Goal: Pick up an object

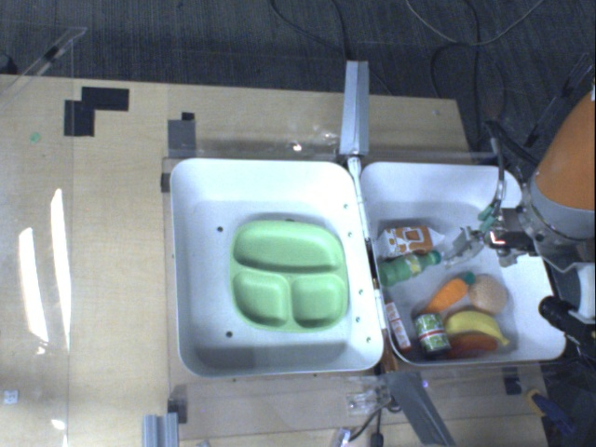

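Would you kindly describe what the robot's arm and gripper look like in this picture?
The arm enters from the right edge: a broad, rounded orange section above a light grey ring, with darker grey and black parts beneath it. Thin dark cables run beside its upper part. The gripper is a small metallic silver-grey assembly with a greenish fitting on top and a faint reddish spot near its base. Its finer details are too small to make out.

- Left shallow white bin (186, 277): a light green three-compartment plastic tray (290, 273) fills the middle; a bare strip of floor runs round it along all four walls.
- Right shallow white bin (419, 189): far half is open floor.
- Right bin, near half: crowded. Green plastic bottle (407, 267), small orange-and-white carton (409, 240), orange carrot (448, 294), beige round bun (488, 295), yellow banana (476, 325), small green-labelled can (430, 332), lying close or touching.
- Grey metal divider post (354, 110): stands between the bins at the far edge.
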Motion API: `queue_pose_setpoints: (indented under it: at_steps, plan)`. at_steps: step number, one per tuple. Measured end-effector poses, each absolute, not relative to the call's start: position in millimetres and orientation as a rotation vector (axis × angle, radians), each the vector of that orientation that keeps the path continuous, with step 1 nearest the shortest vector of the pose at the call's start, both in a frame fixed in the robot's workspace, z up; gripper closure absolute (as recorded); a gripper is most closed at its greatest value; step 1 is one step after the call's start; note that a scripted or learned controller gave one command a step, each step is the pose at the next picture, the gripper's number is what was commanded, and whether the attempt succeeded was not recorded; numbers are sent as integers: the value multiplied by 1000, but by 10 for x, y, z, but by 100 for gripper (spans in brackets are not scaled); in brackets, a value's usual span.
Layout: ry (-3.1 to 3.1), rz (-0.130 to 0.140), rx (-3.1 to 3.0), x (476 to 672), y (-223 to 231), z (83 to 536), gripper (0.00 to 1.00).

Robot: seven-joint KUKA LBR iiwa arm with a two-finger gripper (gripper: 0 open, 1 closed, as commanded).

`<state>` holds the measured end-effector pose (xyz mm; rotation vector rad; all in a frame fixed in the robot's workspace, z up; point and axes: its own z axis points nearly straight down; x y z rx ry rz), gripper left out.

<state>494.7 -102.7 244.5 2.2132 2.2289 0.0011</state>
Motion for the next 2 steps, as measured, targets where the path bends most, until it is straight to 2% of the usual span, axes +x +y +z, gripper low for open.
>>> queue_pose_setpoints:
  at_steps: [1,2]
  plan:
    - [2217,-1,2229,4875,-1041,1311,0]
    - [2025,9,2398,4899,-947,879,0]
